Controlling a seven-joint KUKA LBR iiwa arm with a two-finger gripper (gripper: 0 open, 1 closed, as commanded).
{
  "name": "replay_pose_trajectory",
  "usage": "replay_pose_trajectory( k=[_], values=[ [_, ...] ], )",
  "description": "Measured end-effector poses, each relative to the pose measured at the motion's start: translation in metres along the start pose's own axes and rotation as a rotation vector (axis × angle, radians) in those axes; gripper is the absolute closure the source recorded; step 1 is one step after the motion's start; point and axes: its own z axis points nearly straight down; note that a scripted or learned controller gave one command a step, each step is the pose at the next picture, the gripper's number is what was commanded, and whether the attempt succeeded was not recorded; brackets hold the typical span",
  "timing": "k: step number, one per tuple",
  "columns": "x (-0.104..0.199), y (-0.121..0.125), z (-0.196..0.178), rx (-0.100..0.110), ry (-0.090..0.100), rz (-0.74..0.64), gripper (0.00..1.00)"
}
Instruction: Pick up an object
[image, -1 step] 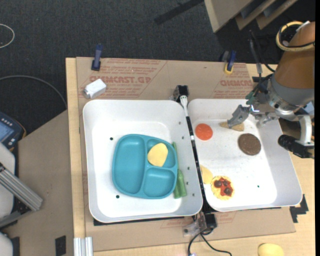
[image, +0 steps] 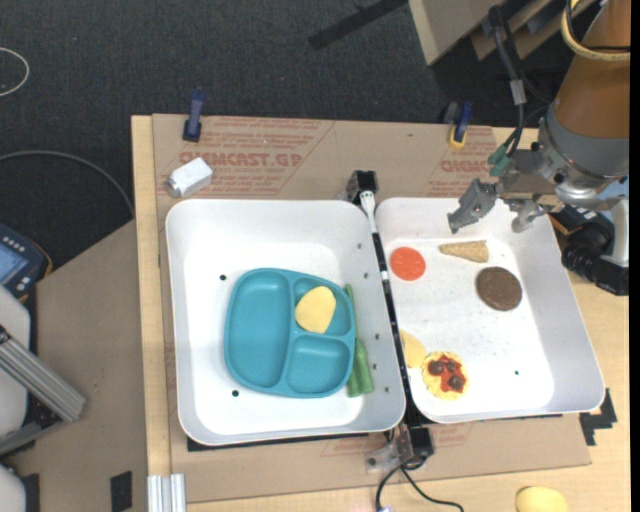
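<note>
My gripper (image: 497, 208) hangs open over the far edge of the right bin (image: 560, 340), with nothing between its fingers. Just below it lies a tan wedge-shaped slice (image: 465, 251). A red disc (image: 407, 263) lies to the left of the slice, and a brown round patty (image: 498, 288) sits in the bin's middle. Near the front of that bin are a small pizza-like piece with dark toppings (image: 446, 374) and a pale yellow piece (image: 411, 349) beside it.
The left bin (image: 200, 260) holds a blue divided tray (image: 250, 340) with a yellow piece (image: 316, 309) in it and a green stick (image: 357, 352) along its right side. A black bar (image: 377, 250) runs between the bins. A white block (image: 189, 177) lies on the cardboard at back left.
</note>
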Motion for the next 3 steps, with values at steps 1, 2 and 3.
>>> replay_pose_trajectory(
  k=[1,2,3],
  values=[
    [-0.002,0.001,-0.007,0.001,-0.001,0.002,1.0],
    [0.052,0.027,-0.132,-0.013,0.0,-0.003,1.0],
    [0.032,0.073,-0.223,-0.007,-0.002,0.002,1.0]
  ],
)
